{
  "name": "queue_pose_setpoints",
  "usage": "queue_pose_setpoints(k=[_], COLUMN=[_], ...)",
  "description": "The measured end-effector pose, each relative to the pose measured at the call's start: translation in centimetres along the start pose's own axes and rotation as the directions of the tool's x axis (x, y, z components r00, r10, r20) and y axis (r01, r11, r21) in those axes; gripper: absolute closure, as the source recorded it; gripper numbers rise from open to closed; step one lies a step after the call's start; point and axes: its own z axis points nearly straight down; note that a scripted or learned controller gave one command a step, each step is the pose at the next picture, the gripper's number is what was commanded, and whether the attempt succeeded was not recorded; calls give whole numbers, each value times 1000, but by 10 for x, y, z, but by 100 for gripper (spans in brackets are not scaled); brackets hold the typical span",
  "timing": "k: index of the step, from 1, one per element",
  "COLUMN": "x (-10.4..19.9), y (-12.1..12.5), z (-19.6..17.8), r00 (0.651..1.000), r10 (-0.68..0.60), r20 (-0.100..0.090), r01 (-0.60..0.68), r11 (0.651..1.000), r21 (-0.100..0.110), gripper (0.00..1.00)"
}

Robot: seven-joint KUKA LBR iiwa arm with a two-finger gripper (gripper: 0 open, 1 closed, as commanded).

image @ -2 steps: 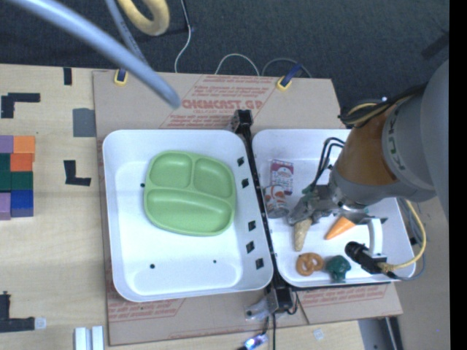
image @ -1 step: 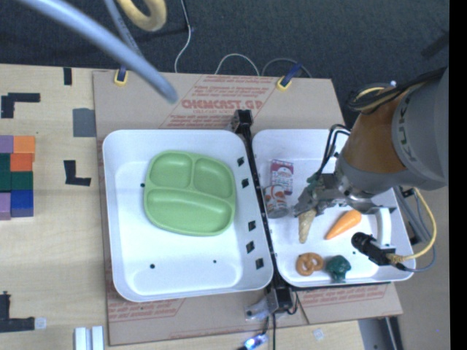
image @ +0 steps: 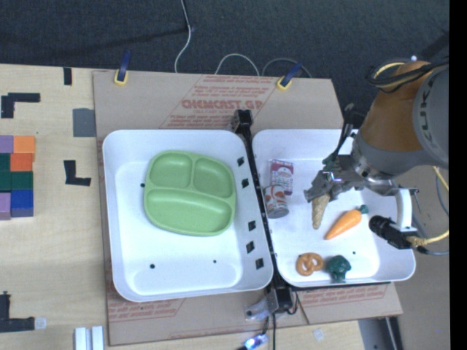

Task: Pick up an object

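Your hand (image: 323, 189) hangs low over the right bin (image: 306, 143), and whether it is released or clenched you cannot tell from this slant; nothing shows gripped in it. Directly beneath its tip, and seemingly touching or just under it, lies a pale cone-shaped piece (image: 319, 211), its long axis running from the hand toward the near rim of the bin. That looks like the closest candidate, so the coming move probably turns on it: the hand needs to sit square across that axis rather than along it.

Just beside the cone, on the arm's side of the hand, the toy carrot (image: 344, 223) lies slanted, leafy end pointing back toward the arm. On the far side of the hand, toward the bin divider, sits a small can (image: 279, 189). Nearer the front rim, below the hand, are a pretzel (image: 309, 263) and a green broccoli piece (image: 338, 267), touching or nearly so.
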Motion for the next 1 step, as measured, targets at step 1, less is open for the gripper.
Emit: queue_pose_setpoints(k=[1], x=[1], y=[4], z=[-60], r00=[1000], r10=[-1], r20=[0], r01=[1], r11=[1000], r21=[0], gripper=[100])
